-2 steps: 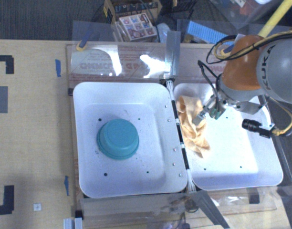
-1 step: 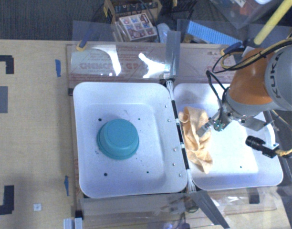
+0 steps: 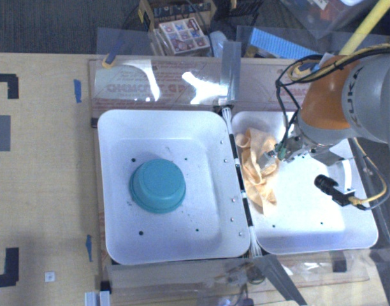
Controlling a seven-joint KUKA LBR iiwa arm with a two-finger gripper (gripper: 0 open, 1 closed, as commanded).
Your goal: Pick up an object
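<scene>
Single overhead view, two white bins side by side on the counter. Left bin has a teal bowl upside down near its middle. Right bin has a crumpled tan cloth lying along its left wall, just beside the divider between the bins.

The arm reaches in from the right and the hand sits low over the upper right part of the cloth, apparently touching or just above a raised fold. The fingertips are too small and too mixed with fabric to read, so whether the hand is wide, narrow or gripping cannot be told. No cloth is clearly lifted; it looks flat on the bin floor.

Handling judgement: the cloth is light, soft and limp, with no stiffness, so it will drape and stretch when raised and may drag against the bin wall. Best hold is a bunched ridge or thick fold near the top of the pile, not a flat single layer, which the fingers would likely slide off. Pinching deep matters; a shallow pinch probably slips. The bowl looks rigid and smooth, harder to grip by the dome, and is well apart from the hand.
</scene>
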